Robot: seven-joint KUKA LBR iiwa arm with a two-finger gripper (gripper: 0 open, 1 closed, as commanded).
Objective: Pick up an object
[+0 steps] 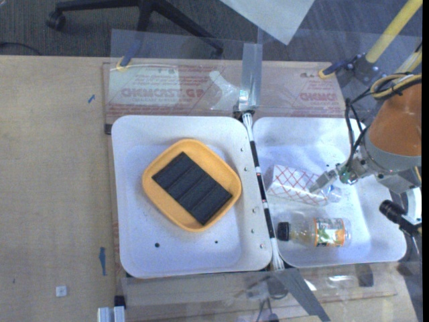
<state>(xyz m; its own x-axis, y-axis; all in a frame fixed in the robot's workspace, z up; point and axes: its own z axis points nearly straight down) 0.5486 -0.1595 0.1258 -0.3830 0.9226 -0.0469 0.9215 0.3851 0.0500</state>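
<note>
The desk (47,180) carries two shallow white bins side by side, so things can be lifted from one and sorted toward the other. The left bin (134,247) holds a yellow-orange square dish (155,200) with a dark ribbed insert (192,188) lying flat in its hollow, turned cornerwise; it sits near the bin's middle, well clear of the walls.

The right bin (382,247) holds the likelier candidates. A small bottle (314,233) with a dark cap and a green-and-orange label lies on its side near the front wall, cap pointing left toward the divider. Farther back, a red-and-white checked paper tray (289,182) lies just right of the divider. Some clear crumpled plastic seems to lie beside it, though it is too faint to name surely.

The arm reaches in from the right, its orange band above the wrist, and the gripper (328,182) hangs low at the tray's right edge, tilted toward it. Whether it stands apart or together I cannot tell, nor whether it touches the paper. Judging by its placement, the checked tray is the object being tried for; nothing can be said to be held. The bottle lies apart from it, nearer the front.
</note>
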